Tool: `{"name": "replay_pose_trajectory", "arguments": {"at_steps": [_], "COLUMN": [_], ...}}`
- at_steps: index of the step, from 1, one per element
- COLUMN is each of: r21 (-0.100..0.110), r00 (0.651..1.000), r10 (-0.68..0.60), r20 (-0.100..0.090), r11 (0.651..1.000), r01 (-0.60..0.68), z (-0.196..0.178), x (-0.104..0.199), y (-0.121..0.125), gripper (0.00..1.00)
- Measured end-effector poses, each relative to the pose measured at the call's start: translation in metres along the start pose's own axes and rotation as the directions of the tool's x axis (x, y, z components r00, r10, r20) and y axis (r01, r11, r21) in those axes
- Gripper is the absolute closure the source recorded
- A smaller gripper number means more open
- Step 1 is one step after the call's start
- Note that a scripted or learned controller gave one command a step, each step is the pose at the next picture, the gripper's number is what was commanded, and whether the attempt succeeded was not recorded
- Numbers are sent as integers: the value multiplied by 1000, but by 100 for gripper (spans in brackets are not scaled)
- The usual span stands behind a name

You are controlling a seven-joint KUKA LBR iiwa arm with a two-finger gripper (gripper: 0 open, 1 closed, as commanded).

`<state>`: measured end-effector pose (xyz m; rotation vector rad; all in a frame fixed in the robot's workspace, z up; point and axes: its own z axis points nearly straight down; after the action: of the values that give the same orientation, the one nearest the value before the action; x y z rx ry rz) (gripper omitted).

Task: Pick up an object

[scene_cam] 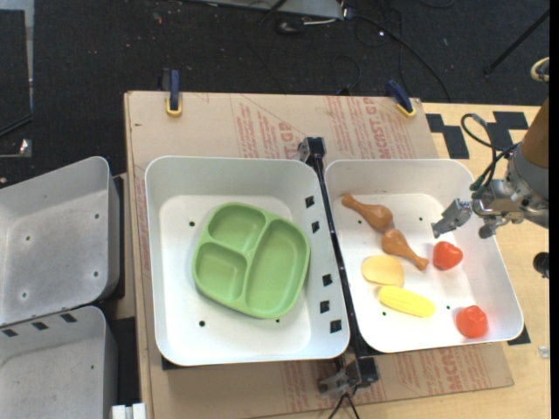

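Tool (pixel 472 216): over right bin (pixel 502 273), above a tomato (pixel 447 255), fingers spread, holding nothing. Left bin (pixel 166 234): green plate (pixel 251 259).

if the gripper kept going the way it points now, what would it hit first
Probably the round red tomato-like toy just below the gripper in the right white bin; depth is unclear from this slanted view.
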<state>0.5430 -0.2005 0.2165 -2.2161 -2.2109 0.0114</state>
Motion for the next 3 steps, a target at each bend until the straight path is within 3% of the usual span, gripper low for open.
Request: {"name": "replay_pose_trajectory", "arguments": {"at_steps": [1,3], "r21": [-10,-6], "r00": [1000,1000], "r10": [-3,-2], "r20": [3,0], "r11": [1000,1000], "r01": [3,2], "z": [-6,100], "x": [0,8], "y": [2,-2], "gripper": [0,0]}}
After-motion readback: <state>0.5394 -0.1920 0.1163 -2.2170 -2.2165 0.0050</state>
